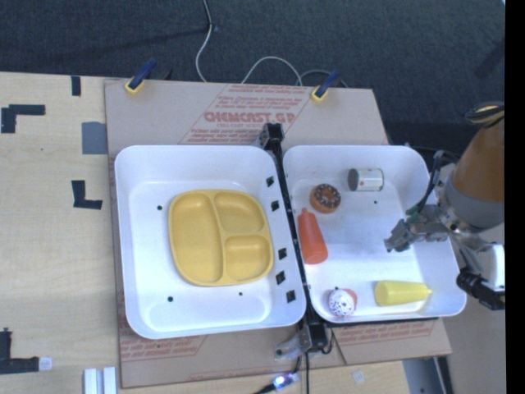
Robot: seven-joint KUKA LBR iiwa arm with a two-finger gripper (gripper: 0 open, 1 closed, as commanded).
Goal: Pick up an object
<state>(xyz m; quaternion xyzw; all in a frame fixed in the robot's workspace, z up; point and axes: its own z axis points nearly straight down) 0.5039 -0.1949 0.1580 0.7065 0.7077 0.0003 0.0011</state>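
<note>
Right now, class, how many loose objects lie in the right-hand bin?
5: a doughnut and grey can at the far end, an orange bottle along the divider, a small ball and yellow piece nearest.

Dark blue-grey carpet floor (353, 23) across the top and down the right side. Light wood-grain worktop (49, 245) on the left, with black tape marks (23, 115) and a grey patch (94, 136) on it. Brown cardboard sheet (246, 113) with red print lies on the worktop, pinned at its far edge by two yellow-and-blue clamps (139, 76). A thin white cable (205, 31) runs over the carpet. Lighting is even, shadows soft.
</note>
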